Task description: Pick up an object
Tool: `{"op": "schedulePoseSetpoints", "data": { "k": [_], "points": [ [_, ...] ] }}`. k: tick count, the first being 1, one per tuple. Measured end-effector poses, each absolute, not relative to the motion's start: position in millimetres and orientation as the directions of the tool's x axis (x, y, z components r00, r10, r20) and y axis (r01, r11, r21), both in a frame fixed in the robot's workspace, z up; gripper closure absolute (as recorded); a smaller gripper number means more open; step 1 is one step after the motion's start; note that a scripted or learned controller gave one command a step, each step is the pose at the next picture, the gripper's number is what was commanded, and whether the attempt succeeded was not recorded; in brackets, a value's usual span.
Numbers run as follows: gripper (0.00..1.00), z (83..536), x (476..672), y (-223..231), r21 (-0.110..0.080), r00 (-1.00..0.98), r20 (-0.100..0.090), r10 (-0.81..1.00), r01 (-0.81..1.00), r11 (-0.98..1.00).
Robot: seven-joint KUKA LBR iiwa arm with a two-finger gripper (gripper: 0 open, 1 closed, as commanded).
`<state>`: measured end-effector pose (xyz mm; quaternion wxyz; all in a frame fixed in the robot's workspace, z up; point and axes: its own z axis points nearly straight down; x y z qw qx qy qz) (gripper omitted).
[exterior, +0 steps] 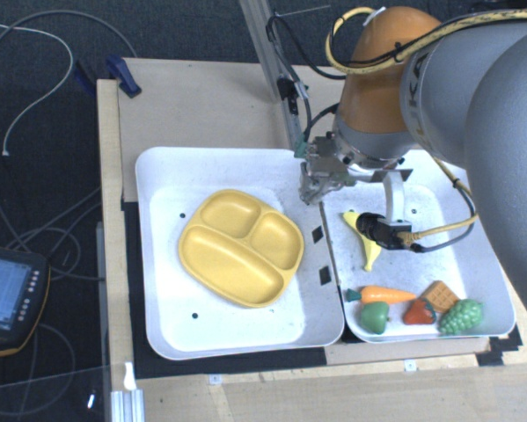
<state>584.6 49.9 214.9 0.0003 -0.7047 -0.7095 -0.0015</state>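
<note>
In the right bin point(487, 262), the banana point(369, 246) lies at 5 o'clock from the jaws point(318, 183), long axis running 12-to-6. Can't tell if they're open or closed.

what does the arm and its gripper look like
A bulky grey arm with a rounded orange band above the wrist. A yellow cable loops over the band. Below sits a small grey metal two-finger gripper, with black wires trailing nearby.

Yellow divided plate point(241, 247): smooth plastic, soft sheen. White bins point(162, 262): smooth plastic, faintly speckled. Table point(109, 192): pale raw wood, matt. Arm's orange band point(382, 69): glossy, highlights showing. Toy carrot point(388, 294), green grapes point(461, 316): plastic, grapes bumpy. Floor point(43, 104): dark matt carpet.
</note>
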Motion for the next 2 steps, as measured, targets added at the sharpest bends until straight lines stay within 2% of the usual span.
{"op": "schedulePoseSetpoints", "data": {
  "k": [1,2],
  "points": [
    [1.0,213.0,597.9,95.5,0.002,-0.006,0.002,1.0,1.0,0.006],
    [0.0,213.4,597.6,91.7,0.0,-0.001,0.0,1.0,1.0,0.001]
  ]
}}
